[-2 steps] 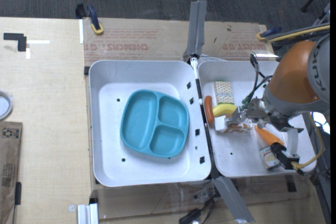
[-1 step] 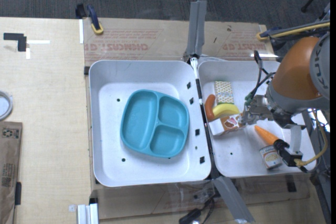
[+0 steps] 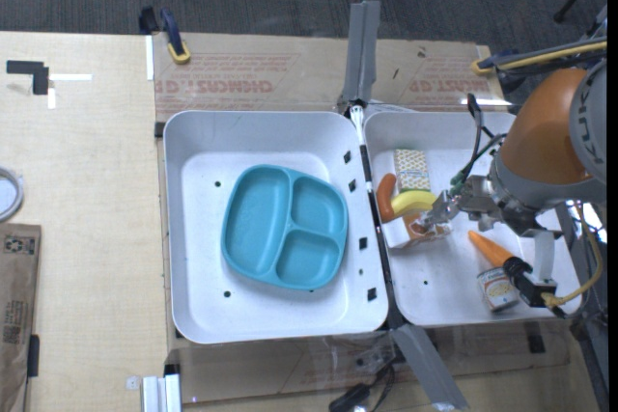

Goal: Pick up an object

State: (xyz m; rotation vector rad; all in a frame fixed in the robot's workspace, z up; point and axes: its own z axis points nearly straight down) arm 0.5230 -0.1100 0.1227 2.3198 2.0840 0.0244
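The gripper (image 3: 442, 210) sits low in the right bin (image 3: 425, 299), right of frame centre, at a cluster of banana (image 3: 413, 202), red piece (image 3: 386, 195) and brown object (image 3: 420, 229). Whether anything is caught, I cannot tell. Crowding could cause a slip or double grab.

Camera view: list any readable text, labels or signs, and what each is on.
Red print on the cardboard sheet behind the bins: upside down and blurred, unreadable.
Brown paper bag at the left edge: a recycling-type symbol, its small print unreadable.
Small can in the right bin: label too small to read.
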